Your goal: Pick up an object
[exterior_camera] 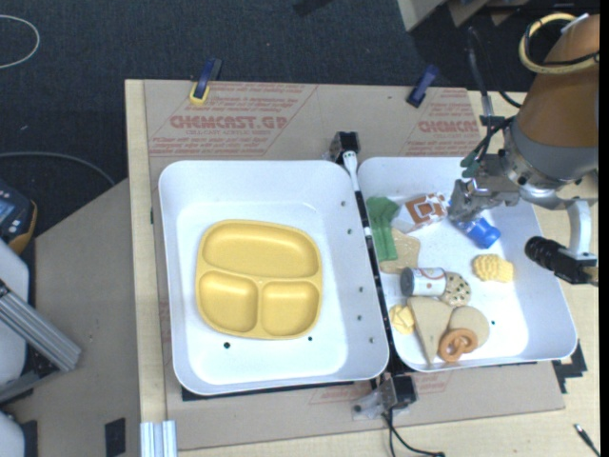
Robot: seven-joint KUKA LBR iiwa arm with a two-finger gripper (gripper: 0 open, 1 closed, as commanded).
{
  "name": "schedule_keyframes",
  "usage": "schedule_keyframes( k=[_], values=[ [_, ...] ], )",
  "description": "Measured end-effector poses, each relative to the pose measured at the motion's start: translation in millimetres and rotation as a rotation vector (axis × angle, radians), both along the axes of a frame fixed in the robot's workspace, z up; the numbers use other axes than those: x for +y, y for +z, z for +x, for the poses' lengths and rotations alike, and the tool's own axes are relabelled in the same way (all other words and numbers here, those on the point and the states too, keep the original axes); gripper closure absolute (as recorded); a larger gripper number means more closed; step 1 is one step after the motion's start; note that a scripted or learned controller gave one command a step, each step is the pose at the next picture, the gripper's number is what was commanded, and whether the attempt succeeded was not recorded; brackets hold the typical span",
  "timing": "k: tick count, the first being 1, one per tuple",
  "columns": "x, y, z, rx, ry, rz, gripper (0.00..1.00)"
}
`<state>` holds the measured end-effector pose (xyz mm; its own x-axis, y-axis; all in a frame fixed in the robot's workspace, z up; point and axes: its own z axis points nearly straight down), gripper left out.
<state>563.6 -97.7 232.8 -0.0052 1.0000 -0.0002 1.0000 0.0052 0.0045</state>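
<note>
While the gripper (470, 201) hangs in the right bin (552, 322), grip unclear, a blue object (479, 230) lies just below it.

Robotics lab or test cell, not a home. Tabletop (285, 112) is a raw brown board printed with a supplier's name, held by blue clamps (204, 80) at the far edge. Two shallow white bins (176, 255) sit side by side, joined by black brackets (344, 147). Loose cables (19, 36) trail over dark carpet. Aluminium framing (38, 327) at the left. Toy plastic food (493, 268) in the right bin; yellow sectioned tray (259, 276) in the left. Industrial arm (561, 112) reaches in from the right.
</note>
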Motion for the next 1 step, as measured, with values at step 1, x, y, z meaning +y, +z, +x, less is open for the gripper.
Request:
schedule_keyframes(
  k=[1],
  values=[
    [46.7, -6.4, 9.0, 0.003, 0.0, 0.001, 1.0]
  ],
)
